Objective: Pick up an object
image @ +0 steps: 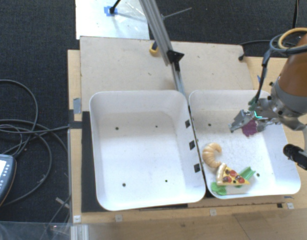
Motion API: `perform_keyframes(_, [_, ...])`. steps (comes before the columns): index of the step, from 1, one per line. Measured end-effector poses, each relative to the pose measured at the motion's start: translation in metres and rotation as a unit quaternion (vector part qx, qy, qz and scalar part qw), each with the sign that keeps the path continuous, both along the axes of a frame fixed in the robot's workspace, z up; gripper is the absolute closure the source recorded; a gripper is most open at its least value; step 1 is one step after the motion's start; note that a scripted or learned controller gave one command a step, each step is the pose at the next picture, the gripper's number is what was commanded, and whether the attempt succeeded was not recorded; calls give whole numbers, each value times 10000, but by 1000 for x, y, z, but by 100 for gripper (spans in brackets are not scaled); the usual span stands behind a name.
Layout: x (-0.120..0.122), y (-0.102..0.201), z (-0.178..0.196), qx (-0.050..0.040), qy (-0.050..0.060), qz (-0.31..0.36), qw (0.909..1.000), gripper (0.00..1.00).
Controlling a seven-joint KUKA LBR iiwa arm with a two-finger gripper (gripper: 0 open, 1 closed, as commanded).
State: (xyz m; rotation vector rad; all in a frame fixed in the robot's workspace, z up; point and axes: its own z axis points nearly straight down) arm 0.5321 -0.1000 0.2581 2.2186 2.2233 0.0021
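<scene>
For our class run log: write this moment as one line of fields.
arm: over right bin | gripper: at purple object, grasp unclear | croissant, pizza slice: lying in bin

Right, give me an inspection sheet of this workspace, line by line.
Surface: bench bearing left bin and right bin.
Job's things: croissant, pizza slice and green piece in right bin; purple thing at the claw.
Clutter: yellow bit on bench.
Grippers: claw low over right bin, grip unclear.
Cables: black loops on floor at left.
Surroundings: dark carpet, metal pole, tablet.
</scene>
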Motion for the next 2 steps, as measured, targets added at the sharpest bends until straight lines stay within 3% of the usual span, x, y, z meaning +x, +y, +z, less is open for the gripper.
perform_keyframes(2, [-9, -1, -124, 5, 35, -8, 10000, 0])
